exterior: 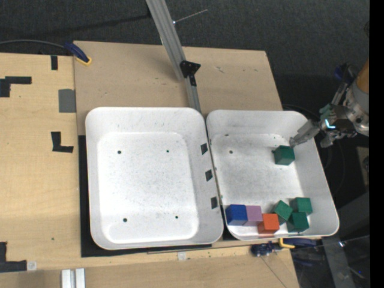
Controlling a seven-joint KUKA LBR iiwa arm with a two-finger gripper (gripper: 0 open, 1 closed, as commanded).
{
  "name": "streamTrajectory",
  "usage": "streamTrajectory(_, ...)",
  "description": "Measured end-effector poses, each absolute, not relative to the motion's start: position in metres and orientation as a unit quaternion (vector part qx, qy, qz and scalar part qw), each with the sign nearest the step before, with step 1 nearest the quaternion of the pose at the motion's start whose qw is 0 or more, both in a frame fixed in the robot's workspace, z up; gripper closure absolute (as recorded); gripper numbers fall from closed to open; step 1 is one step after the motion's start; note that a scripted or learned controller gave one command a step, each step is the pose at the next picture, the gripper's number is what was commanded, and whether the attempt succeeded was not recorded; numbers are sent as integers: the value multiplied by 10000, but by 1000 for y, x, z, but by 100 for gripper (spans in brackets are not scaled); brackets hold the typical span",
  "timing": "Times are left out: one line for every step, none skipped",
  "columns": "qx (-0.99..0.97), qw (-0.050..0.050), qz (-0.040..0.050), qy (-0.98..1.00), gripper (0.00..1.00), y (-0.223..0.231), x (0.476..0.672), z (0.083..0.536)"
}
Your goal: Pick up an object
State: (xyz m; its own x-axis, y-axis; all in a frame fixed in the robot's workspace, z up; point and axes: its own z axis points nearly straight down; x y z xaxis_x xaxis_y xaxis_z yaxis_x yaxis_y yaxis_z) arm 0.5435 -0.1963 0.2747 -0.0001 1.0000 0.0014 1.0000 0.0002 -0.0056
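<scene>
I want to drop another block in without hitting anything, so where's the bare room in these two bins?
The left bin is bare white floor from wall to wall. In the right bin, the middle and far-left floor is free, between the lone green block and the near-edge cluster. It is crowded along that near edge: blue block, purple block, orange block, three green blocks.

light: even, overhead | shadows: soft | bins (147, 116) bright, no glare | focus: slightly soft

A light wooden bench (150, 71) fills most of the view, marked with black tape pieces (59, 141) and a grey patch (67, 100) on its left side. Beyond it lies dark grey carpet (270, 11). A slanted metal pole (168, 32) crosses the bench's far edge.
</scene>
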Motion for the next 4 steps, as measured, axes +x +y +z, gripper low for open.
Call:
streamTrajectory(-7065, 4, 3, -7077, 0, -196, 544, 277)
streamTrajectory(-7068, 27, 19, -7074, 0, -192, 534, 222)
streamTrajectory(-7069, 36, 22, -7073, 0, -190, 532, 157)
streamTrajectory(-7067, 26, 19, -7075, 0, -188, 531, 114)
